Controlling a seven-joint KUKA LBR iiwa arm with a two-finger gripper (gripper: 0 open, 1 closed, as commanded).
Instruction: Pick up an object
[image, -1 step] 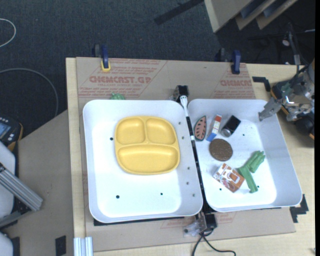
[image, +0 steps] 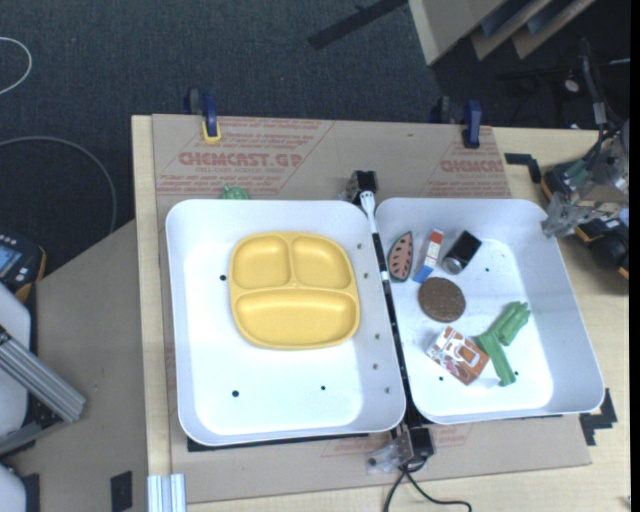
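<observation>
Bins: two shallow white plastic bins sat side by side, the left bin (image: 200, 330) and the right bin (image: 560, 330), rims touching, presumably as source and destination.
Left bin contents: one yellow three-compartment plastic plate (image: 295, 290), lying flat near centre.
Right bin contents: six loose items, clustered and probably tumbled there. One brown round disc (image: 441, 299) at centre; one green plastic vegetable toy (image: 503, 340) at 4 o'clock; one red-and-white crumpled packet (image: 458, 357) at 6 o'clock; one watermelon-slice toy (image: 400, 256) at 10 o'clock; one small red-white-blue carton (image: 430, 254) beside it; one black cylinder (image: 460, 251) at 12 o'clock.
Gripper: the metal gripper (image: 585, 205) stood at the right bin's 2 o'clock edge, outside the cluster; whether parted or closed, I could not tell. Nothing seen held.
Task status: judged not yet begun.
</observation>
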